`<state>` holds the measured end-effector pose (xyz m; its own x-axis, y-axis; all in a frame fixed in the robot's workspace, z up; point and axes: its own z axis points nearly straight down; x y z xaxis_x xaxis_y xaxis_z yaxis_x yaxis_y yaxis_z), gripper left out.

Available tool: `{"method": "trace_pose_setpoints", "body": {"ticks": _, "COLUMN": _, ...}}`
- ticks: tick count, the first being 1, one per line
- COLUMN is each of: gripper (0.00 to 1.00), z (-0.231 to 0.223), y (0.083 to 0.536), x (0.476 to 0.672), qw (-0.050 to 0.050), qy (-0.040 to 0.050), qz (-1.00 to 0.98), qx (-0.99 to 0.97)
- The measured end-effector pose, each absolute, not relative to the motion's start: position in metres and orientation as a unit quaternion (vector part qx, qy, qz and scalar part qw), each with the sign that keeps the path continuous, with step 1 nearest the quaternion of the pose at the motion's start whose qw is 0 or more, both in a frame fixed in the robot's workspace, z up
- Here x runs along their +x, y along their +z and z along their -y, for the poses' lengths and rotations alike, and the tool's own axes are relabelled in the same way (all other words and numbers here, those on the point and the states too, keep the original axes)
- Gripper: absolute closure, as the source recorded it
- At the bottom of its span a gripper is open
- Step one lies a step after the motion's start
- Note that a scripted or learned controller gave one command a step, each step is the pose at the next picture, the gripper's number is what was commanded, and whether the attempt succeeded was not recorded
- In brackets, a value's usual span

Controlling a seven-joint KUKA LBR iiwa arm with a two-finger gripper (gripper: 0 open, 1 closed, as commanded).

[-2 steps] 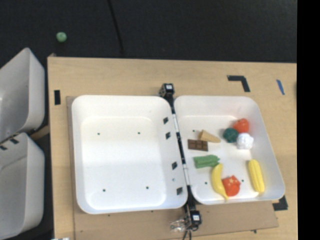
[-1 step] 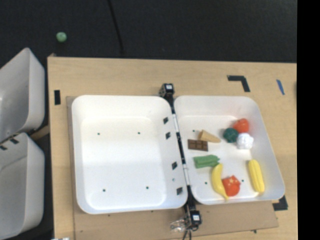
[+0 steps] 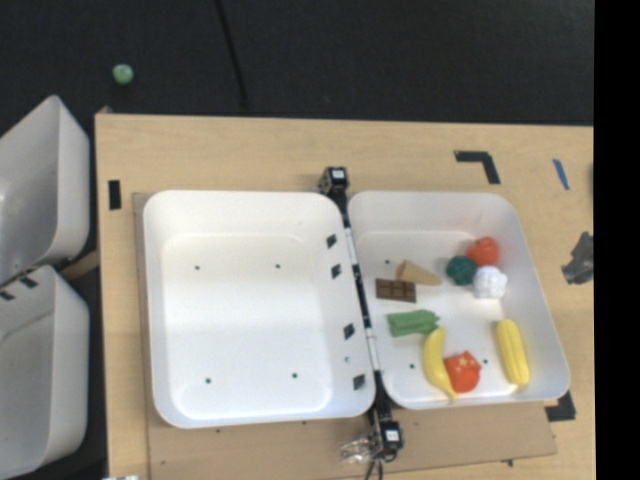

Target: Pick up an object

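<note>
Camera view — gripper (image 3: 579, 259) half cut off, blurred

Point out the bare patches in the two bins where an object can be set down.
The left bin offers its whole floor. In the right bin, bare room lies along the far wall above the tan wedge. It is crowded around the banana, tomato and corn.

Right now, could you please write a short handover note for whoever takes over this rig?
Gripper: at the bench's right edge, outside the bins; grip state unclear.
Objects: all in the right bin: orange ball, green ball, white ball, tan wedge, brown block, green piece, banana, red piece, corn.
Done: nothing lifted.
Left: pick one.
</note>
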<state>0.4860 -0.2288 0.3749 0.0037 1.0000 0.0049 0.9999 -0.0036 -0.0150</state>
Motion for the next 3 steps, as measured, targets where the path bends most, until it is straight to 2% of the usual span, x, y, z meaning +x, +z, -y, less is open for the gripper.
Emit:
{"method": "trace_pose_setpoints", "body": {"ticks": 1, "gripper": 1.0, "z": 0.192, "y": 0.468, "x": 0.551, "qw": -0.007, "qy": -0.0029, "qz": 0.71, "qx": -0.704}}
{"method": "trace_pose_setpoints", "body": {"ticks": 2, "gripper": 1.0, "z": 0.23, "y": 0.555, "x": 0.629, "qw": -0.008, "qy": -0.0019, "qz": 0.708, "qx": -0.706}}
{"method": "trace_pose_setpoints", "body": {"ticks": 3, "gripper": 1.0, "z": 0.229, "y": 0.55, "x": 0.597, "qw": 0.0, "qy": 0.0004, "qz": 0.707, "qx": -0.707}}
